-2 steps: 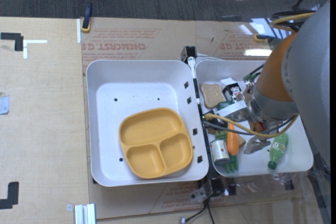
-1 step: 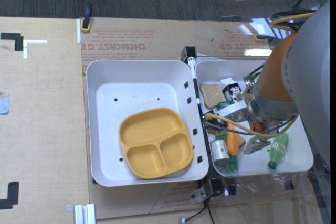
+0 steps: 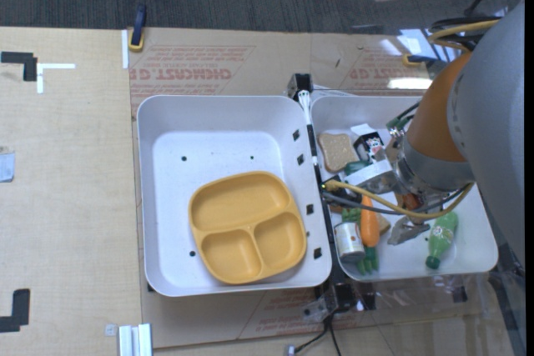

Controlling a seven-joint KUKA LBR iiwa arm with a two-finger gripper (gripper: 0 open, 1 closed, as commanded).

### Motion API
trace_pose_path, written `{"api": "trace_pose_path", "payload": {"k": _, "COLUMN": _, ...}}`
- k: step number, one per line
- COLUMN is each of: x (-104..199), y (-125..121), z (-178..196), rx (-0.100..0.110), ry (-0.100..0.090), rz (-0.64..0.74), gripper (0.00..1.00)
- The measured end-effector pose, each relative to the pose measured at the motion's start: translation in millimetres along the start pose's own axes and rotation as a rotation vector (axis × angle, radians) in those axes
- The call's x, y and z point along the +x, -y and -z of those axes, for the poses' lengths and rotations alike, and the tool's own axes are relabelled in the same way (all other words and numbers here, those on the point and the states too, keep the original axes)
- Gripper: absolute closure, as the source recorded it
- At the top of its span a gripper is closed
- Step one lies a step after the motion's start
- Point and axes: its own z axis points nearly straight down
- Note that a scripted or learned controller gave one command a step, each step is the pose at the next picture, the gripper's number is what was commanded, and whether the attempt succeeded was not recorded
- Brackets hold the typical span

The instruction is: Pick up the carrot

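The carrot (image 3: 368,228) is orange with a green leafy end and lies near the front left of the right bin (image 3: 476,263), pointing towards the front wall. My gripper (image 3: 400,219) hangs low over the bin just to the carrot's right, under the grey wrist and orange band. Cables and the wrist hide its tips. Nothing shows clearly as held.
A bread slice (image 3: 337,150) lies at the back left of the right bin. A small can (image 3: 348,238) sits left of the carrot and a green bottle (image 3: 440,239) to the right. The left bin (image 3: 167,179) holds a yellow divided plate (image 3: 248,227).
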Motion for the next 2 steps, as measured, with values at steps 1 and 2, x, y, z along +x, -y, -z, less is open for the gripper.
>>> {"api": "trace_pose_path", "payload": {"k": 1, "x": -15.8, "y": -65.2, "z": -75.3, "rx": 0.002, "ry": 0.003, "rz": 0.031, "gripper": 0.00}}
{"api": "trace_pose_path", "payload": {"k": 2, "x": -0.6, "y": -0.8, "z": -0.3, "rx": -0.001, "ry": 0.000, "rz": 0.190, "gripper": 0.00}}
